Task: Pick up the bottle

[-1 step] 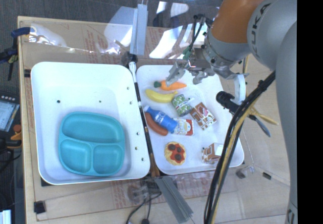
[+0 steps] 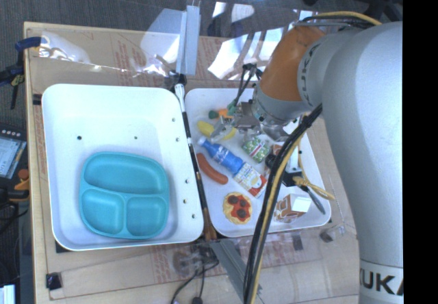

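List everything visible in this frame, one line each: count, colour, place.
bins: 2, white, side by side on the bench
tray: 1, teal, three compartments, in the left bin
bottle: 1, blue with a white label, lying in the middle of the right bin
sausage: 1, red-brown, right bin, left of the bottle
pizza: 1, round, yellow with red spots, near edge of the right bin
carton: 1, white and brown, near right corner of the right bin
green pack: 1, green and white, right bin, under the gripper
yellow item: 1, right bin, far left part
arm: 1, grey with an orange band, from the right
gripper: 1, over the right bin's far part
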Available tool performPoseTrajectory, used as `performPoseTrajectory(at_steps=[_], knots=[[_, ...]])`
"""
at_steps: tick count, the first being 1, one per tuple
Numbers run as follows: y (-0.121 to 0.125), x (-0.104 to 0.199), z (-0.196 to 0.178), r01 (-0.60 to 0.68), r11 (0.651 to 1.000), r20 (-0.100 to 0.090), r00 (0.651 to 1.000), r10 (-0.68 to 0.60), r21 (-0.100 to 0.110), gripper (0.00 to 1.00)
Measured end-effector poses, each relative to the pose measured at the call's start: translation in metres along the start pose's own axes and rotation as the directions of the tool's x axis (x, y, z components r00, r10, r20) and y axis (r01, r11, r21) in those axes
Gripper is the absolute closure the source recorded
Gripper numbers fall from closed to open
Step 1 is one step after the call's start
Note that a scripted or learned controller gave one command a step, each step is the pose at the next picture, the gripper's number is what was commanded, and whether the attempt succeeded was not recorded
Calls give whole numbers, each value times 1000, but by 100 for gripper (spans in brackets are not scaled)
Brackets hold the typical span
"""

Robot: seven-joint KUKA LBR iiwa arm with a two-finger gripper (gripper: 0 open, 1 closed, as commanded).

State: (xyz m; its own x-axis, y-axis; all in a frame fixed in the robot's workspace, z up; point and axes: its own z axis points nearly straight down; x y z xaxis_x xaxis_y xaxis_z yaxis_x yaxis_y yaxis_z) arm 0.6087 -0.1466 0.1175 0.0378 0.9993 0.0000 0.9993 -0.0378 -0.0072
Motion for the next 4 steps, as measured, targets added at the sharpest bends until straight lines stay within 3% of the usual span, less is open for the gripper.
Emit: performPoseTrajectory(at_steps=[1,2,3,4], knots=[[-39,6,26,21,1000,3,1000,-21,-5,0],[-120,-9,27,43,999,-2,999,-43,-3,0],[-121,-9,18,49,999,-1,999,-49,0,100],[-121,-9,18,49,999,-1,999,-49,-1,0]])
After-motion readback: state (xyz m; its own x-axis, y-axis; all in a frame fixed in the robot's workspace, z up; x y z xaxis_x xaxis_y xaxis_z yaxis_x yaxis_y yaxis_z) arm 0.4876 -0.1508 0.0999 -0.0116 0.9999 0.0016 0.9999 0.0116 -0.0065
